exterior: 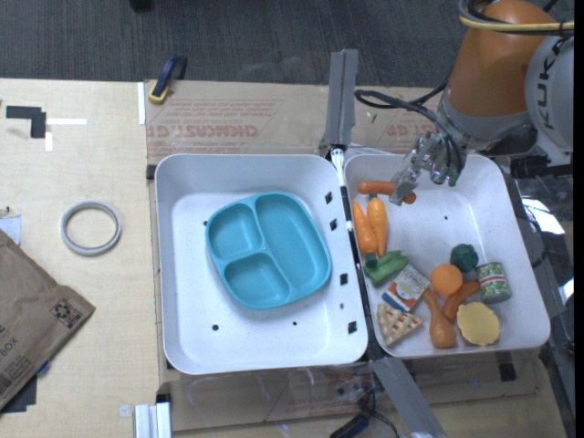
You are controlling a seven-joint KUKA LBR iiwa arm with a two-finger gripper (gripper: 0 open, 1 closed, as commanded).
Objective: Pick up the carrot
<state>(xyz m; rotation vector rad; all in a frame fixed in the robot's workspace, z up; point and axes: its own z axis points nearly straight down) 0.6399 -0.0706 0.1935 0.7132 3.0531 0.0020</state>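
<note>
**Carrots hug the right bin's left wall**

Carrots [371,225], two side by side, lie tight against the right bin [507,194] wall, above a green piece [388,265]. The claw [408,188] hangs just beyond them at the far edge; whether it's apart or together, I cannot tell. Bare floor stretches right of the carrots.

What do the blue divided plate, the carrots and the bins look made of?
Blue divided plate: likely molded plastic, uniform turquoise, soft sheen, rounded compartment walls.
Carrots: probably toy plastic, flat saturated orange, smooth; too small to be sure.
Left bin and right bin: seemingly thin white plastic, glossy, rounded corners, small dark holes in the floor.
</note>
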